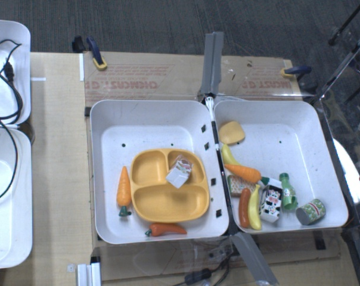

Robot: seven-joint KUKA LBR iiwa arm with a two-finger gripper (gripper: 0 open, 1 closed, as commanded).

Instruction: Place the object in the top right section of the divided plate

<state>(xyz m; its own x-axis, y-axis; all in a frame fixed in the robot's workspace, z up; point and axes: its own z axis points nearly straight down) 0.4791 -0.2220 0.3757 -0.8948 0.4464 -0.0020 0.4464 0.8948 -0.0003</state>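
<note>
Print on the carton (179, 173) in the plate's (168, 207) top right section is too small to read. Same w/ the cow carton (270, 204) and can (311, 211) labels in the right bin (323, 136). Snack pack (238, 185) is partly hidden under a carrot (244, 173) and a banana (254, 210). White sink (7, 159) is cut off at left edge.

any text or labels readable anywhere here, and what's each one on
Red print on the cardboard sheet behind the bins: seen upside down and blurred, not readable for certain.
Small carton in the top right section of the yellow divided plate: markings too small to read.
Cow-patterned carton: print too small.
Green can: label blurred.
Green bottle: label too small.
</note>
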